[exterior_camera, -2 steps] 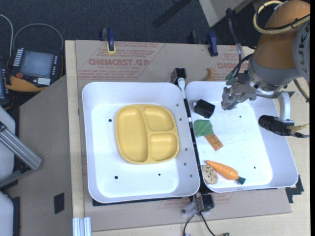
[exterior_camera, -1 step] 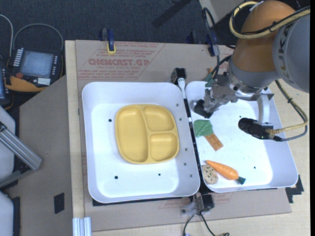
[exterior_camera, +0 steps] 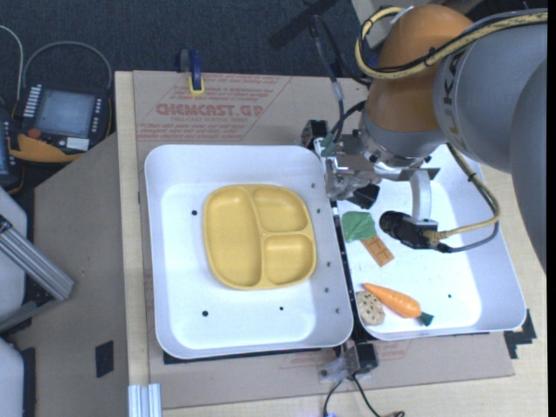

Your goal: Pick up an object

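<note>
The pincer (exterior_camera: 347,181) hangs over the right bin's (exterior_camera: 486,307) upper-left corner; whether it is spread or pinching, I cannot tell. Just below it lies a green piece (exterior_camera: 357,226), then a brown cracker (exterior_camera: 378,249); a carrot (exterior_camera: 393,300) lies farther toward the near rim.

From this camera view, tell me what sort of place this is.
Probably a robotics lab bench: a grey arm over two white bins, toy food such as a carrot, and a handheld controller nearby.
</note>
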Robot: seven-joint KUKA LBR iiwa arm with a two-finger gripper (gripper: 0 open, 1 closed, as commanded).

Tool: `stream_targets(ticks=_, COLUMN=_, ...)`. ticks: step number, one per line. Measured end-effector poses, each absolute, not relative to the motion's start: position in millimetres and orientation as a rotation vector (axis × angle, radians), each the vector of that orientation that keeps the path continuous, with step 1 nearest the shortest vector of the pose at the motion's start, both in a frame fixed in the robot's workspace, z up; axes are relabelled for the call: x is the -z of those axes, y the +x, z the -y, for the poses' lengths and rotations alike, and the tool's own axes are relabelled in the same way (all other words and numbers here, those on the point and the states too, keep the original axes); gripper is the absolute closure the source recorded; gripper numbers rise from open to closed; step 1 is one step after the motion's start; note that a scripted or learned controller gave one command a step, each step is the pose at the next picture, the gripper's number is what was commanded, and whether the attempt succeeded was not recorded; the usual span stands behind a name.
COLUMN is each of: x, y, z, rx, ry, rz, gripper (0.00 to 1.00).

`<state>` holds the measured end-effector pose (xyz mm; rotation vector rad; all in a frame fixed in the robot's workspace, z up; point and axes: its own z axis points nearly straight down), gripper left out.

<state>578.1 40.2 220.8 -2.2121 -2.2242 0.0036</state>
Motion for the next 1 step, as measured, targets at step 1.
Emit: stream_targets(ticks=1, x=-211.4, y=576.1, z=-92.5, rx=-0.004, ry=-2.214, rz=2.223, gripper=1.00)
